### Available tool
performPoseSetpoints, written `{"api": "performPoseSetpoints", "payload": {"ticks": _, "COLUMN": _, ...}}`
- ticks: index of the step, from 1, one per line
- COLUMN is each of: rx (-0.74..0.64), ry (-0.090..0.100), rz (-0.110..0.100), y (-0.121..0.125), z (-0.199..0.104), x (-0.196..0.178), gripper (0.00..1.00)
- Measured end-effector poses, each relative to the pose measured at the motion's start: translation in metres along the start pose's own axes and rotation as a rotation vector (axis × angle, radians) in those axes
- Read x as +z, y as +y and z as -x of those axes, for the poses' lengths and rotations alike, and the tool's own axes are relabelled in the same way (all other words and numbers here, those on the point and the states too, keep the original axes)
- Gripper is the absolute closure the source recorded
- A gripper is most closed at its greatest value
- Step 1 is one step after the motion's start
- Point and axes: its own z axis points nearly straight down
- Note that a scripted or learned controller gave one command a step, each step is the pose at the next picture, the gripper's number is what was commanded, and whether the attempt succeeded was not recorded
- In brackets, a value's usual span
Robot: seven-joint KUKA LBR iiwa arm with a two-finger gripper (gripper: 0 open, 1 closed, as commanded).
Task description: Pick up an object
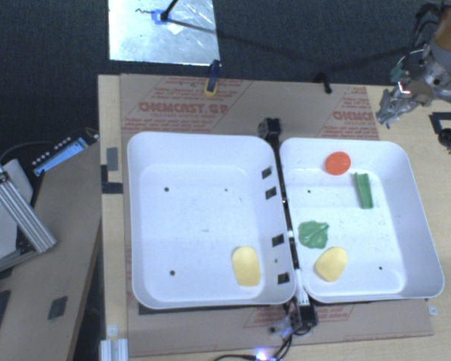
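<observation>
I am hovering my gripper (385,111) at the upper right of the frame, outside the right bin (417,194); jaw state cannot be determined. Orange disc (337,163), green bar (364,189), green piece (313,234) and yellow piece (331,263) are lying in it.

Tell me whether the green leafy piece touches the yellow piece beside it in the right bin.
Apart. The camera view shows a strip of white bin floor between the green leafy piece and the yellow piece.

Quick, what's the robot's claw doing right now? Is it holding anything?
Gripper: up beyond the right bin's far corner, holding nothing; open or closed cannot be told.
</observation>
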Motion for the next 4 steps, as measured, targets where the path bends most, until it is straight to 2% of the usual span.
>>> {"api": "performPoseSetpoints", "payload": {"ticks": 1, "rx": -0.005, "ry": 0.007, "rz": -0.007, "y": -0.015, "z": -0.06, "x": -0.126, "gripper": 1.0}}
{"api": "performPoseSetpoints", "payload": {"ticks": 2, "rx": -0.007, "ry": 0.01, "rz": -0.019, "y": -0.012, "z": -0.152, "x": -0.117, "gripper": 1.0}}
{"api": "performPoseSetpoints", "payload": {"ticks": 3, "rx": -0.002, "ry": 0.009, "rz": -0.021, "y": -0.048, "z": -0.189, "x": -0.128, "gripper": 1.0}}
{"api": "performPoseSetpoints", "payload": {"ticks": 4, "rx": -0.005, "ry": 0.009, "rz": -0.021, "y": -0.044, "z": -0.269, "x": -0.111, "gripper": 1.0}}
